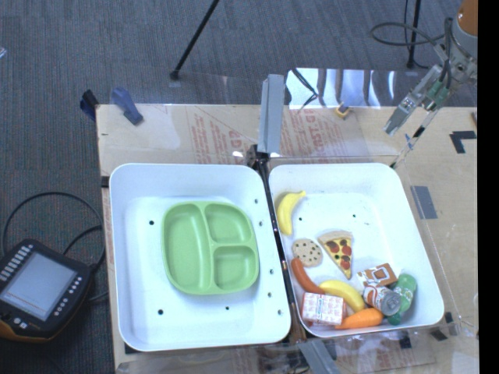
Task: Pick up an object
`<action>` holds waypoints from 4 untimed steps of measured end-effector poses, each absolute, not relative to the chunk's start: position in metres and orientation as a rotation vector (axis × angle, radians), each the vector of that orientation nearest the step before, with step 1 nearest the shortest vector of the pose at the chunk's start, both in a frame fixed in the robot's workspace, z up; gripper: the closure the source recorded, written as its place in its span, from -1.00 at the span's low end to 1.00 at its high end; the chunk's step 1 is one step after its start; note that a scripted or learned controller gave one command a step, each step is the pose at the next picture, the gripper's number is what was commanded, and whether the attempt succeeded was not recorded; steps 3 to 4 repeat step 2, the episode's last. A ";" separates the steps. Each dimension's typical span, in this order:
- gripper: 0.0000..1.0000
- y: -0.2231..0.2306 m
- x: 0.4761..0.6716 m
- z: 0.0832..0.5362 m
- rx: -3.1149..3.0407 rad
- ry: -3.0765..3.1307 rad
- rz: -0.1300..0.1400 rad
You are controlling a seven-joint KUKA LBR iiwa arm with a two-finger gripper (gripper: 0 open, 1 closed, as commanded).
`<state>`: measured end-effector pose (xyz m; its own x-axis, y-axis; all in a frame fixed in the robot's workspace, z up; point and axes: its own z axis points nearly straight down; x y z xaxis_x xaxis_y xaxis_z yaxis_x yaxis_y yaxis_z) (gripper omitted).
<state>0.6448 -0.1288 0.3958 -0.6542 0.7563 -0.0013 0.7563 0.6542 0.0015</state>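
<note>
We see the gripper [412, 114] raised high beyond the far right corner of the right bin [390, 179], over the cardboard bench top and well apart from everything inside the bin; its two fingers look spread apart with nothing between them. So we judge that the task is at its first step: no object is taken yet, and the arm is only waiting or starting its approach. All the things to pick are in the right bin. We count two bananas, one banana [289, 208] lying alone near the dividing wall of the right bin, and a second banana [344, 293] in the crowded near corner. There is one cookie [308, 252], one pizza slice [339, 250] just beside it, one sausage [305, 276], one carrot [360, 319] at the near wall, one pink box [323, 308], one small orange carton [378, 276] and one green bottle [401, 294], the last few touching each other. The left bin [125, 201] holds one green divided plate [210, 247] with three compartments. For the next move we think the arm must travel toward the near side and go down into the right bin. The lone banana seems the easiest choice, because nothing touches it; in the pile the fingers could catch two things or push them away.
</note>
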 end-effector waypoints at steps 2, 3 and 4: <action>1.00 -0.205 0.633 0.409 1.090 2.938 0.005; 1.00 -0.205 0.633 0.409 1.090 2.938 0.005; 1.00 -0.205 0.633 0.409 1.090 2.938 0.005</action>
